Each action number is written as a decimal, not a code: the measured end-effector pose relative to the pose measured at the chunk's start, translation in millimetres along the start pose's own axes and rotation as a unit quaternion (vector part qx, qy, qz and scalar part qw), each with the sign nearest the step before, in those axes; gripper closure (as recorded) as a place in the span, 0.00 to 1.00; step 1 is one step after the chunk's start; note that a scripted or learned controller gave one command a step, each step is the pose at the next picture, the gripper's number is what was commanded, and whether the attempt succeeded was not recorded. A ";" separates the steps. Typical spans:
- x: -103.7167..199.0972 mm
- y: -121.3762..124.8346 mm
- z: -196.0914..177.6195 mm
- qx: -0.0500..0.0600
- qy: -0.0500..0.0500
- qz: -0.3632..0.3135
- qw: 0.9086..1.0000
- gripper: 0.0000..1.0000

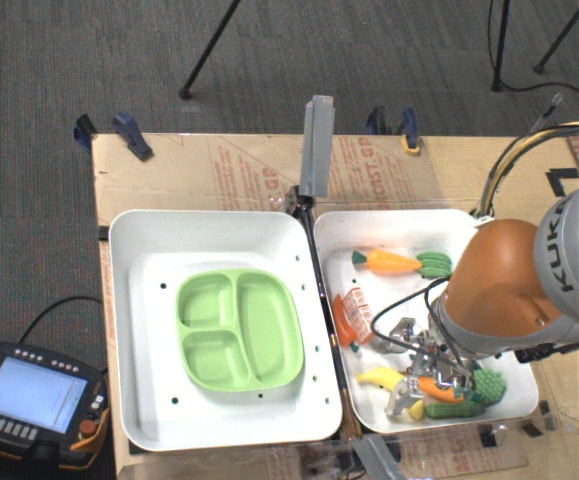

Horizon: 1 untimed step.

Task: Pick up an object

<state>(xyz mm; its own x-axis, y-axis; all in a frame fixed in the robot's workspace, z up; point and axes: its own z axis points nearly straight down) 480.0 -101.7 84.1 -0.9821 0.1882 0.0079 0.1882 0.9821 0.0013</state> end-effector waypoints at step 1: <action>-68.6 35.5 -3.8 0.000 -0.005 0.021 1.000 0.00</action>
<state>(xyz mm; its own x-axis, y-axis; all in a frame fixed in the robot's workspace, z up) 554.1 -79.7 87.3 -0.9733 0.2295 -0.0010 0.2295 0.9733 0.0019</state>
